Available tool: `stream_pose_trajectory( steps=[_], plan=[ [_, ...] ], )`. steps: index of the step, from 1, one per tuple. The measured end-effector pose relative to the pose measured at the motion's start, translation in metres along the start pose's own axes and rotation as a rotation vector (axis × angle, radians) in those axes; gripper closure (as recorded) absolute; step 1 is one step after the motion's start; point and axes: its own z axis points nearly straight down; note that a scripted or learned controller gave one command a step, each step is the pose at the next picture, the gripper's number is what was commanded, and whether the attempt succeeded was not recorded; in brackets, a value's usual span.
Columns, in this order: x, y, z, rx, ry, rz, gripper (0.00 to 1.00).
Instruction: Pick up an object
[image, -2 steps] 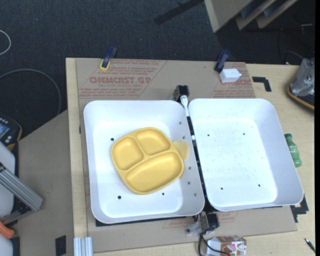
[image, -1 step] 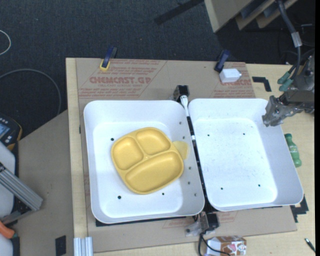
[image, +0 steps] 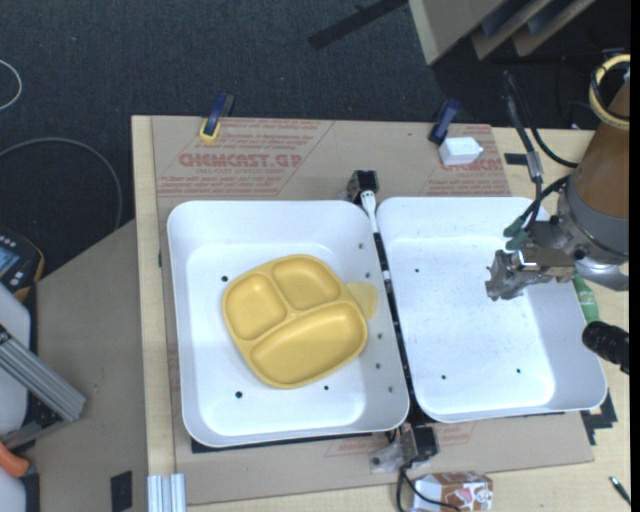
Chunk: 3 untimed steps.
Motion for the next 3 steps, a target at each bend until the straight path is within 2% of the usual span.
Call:
stream_pose_trajectory(
  steps=[1, 2, 3],
  plan=[
    [0.091, 0.009, 0.009, -0.009, 0.002, -0.012, 1.0],
    [0.128, 0.001, -0.055, -0.022, 0.001, -0.009, 1.0],
    [0.141, 0.0, -0.11, -0.022, 0.001, -0.005, 1.0]
  ],
)
